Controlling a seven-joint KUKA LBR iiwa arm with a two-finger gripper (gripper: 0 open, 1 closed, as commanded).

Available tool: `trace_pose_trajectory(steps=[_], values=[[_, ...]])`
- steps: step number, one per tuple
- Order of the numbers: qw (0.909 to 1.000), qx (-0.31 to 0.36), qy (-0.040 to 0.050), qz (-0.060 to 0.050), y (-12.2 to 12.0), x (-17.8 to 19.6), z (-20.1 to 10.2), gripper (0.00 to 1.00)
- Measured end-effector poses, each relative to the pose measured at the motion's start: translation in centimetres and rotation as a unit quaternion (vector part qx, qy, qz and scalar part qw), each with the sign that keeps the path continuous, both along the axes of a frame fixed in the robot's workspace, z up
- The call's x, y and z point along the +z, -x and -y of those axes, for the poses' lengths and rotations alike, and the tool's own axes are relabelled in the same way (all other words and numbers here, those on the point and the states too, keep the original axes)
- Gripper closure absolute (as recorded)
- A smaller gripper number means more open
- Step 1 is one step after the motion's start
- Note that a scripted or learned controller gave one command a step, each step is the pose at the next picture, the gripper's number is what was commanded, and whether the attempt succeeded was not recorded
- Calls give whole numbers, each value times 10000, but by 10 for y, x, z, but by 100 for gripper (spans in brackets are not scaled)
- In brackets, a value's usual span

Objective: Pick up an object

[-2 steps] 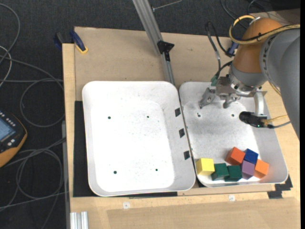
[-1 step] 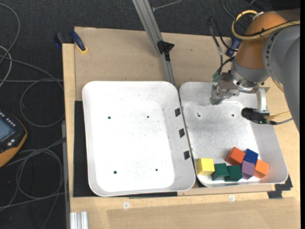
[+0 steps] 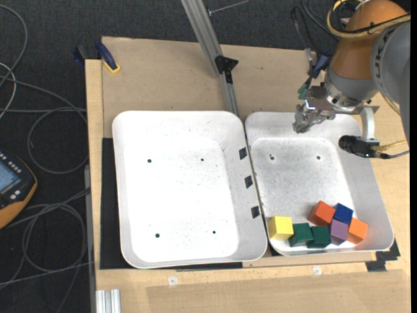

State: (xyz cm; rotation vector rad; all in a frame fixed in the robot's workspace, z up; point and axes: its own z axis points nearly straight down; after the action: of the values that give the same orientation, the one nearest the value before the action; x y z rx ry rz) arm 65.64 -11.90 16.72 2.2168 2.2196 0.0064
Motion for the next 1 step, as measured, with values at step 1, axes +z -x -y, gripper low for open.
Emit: trace_pose_trajectory(steps=[1], values=[[10000,0,3,4,-2,45,4,100]])
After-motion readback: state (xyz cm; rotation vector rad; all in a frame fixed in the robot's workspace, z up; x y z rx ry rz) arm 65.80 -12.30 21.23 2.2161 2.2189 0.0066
